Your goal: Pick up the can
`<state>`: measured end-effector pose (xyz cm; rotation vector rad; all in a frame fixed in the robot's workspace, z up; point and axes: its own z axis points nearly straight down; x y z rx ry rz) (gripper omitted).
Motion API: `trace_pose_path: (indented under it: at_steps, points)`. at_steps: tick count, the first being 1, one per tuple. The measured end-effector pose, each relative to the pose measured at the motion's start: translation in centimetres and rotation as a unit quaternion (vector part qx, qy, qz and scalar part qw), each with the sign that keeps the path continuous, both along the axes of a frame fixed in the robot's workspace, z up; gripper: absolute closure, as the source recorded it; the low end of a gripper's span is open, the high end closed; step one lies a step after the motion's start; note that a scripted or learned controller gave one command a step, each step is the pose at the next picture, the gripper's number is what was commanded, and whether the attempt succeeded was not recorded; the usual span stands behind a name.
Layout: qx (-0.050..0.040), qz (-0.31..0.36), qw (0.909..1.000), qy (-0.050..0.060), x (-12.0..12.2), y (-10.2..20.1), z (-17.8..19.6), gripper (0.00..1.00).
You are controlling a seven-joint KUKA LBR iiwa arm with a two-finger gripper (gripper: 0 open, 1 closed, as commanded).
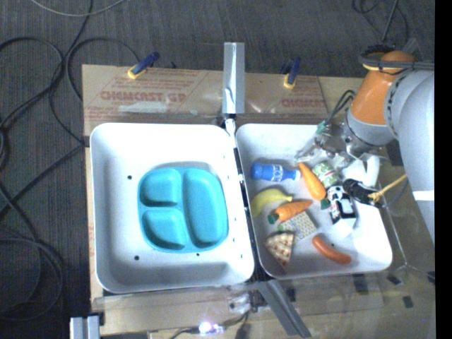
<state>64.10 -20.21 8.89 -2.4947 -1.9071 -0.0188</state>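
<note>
The can (325, 170) lies in the right bin (367, 256) beneath the pincer (330, 147), whose opening I cannot tell; it looks light, rigid, slippery: grasp across its curved sides.

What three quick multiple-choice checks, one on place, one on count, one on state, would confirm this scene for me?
1. Where is the blue tray?
A. left bin
B. right bin
C. on the bench

2. How many carrots are there?
A. one
B. two
C. four

3. How does the blue bottle rest?
A. upright
B. on its side
C. on the tray

Answers:
1 A: it sits in the left bin.
2 B: one carrot slants by the arm's wrist, another lies beside the banana.
3 B: it lies flat in the right bin.
</note>
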Motion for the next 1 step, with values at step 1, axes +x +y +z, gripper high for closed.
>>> trace_pose_path:
  at_steps: [1]
  points:
    - [-0.0031,-0.003,1.0000,-0.001,-0.09,-0.57,0.91,1.00]
